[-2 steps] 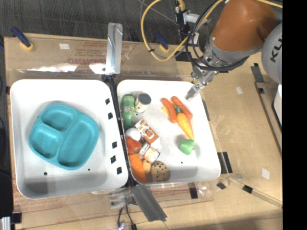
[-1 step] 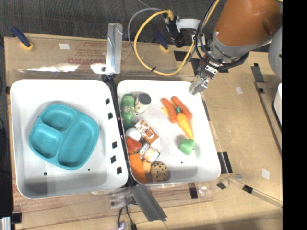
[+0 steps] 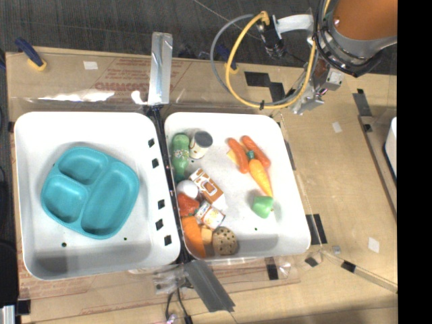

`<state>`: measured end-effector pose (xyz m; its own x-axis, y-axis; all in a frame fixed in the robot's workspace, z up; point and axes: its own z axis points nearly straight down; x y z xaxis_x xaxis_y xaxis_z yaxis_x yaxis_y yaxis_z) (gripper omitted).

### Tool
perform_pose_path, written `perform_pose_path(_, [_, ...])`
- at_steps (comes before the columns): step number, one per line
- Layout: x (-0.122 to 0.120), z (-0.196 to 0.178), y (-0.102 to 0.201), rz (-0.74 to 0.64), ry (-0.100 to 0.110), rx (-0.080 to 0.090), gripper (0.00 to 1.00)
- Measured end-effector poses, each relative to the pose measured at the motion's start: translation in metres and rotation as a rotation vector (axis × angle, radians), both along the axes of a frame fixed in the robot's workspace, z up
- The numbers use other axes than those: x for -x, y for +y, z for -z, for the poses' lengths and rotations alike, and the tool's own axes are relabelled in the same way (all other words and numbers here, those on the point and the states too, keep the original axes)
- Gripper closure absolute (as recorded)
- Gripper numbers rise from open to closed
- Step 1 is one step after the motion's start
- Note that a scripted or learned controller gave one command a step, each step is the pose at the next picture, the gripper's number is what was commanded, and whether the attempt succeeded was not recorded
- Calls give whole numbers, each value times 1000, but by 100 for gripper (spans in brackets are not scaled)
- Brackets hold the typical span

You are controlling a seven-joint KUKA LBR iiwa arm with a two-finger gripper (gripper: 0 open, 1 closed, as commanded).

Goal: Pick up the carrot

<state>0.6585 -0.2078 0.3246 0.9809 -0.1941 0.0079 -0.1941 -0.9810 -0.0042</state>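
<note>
Brown cardboard covers the surface point(image 3: 337, 181), which bears two white bins side by side. In the left bin point(image 3: 27, 181) lies a teal divided plate point(image 3: 90, 192). Toys crowd the right bin point(image 3: 287, 214): the carrot point(image 3: 260, 176) lies toward its right side, just beside two orange sausages point(image 3: 246, 150), with a green pepper point(image 3: 262, 206) near its tip. At upper right the arm's orange band point(image 3: 361, 9) hangs well apart from the bins; whether the hand is spread or pressed together cannot be told.
</note>
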Motion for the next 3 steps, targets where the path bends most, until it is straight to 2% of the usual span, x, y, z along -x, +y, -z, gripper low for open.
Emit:
perform_pose_path(1, [0, -16, 1, -2, 0, -2, 100])
perform_pose_path(2, [37, 61, 1, -2, 10, -5, 100])
perform_pose_path(3, [2, 10, -1, 1, 3, -1, 100])
